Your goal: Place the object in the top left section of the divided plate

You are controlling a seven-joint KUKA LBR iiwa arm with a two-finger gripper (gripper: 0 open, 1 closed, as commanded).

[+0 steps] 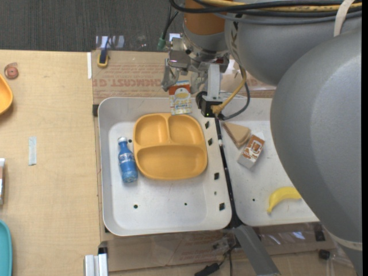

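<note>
A yellow divided plate (170,146) lies in the left bin (115,206), with two small sections on its far side and one large section near me. My gripper (183,89) hangs just beyond the plate's far rim, above the line between the two small sections. It is shut on a small clear bottle with an orange and white label (181,99), which hangs upright between the fingers. The bottle's base is close over the bin's far wall and the plate's rim.
A blue bottle (127,160) lies in the left bin beside the plate's left edge. The right bin (253,209) holds a tan wedge (237,133), a small orange and white box (251,150) and a banana (283,198). The arm's bulk covers the right side.
</note>
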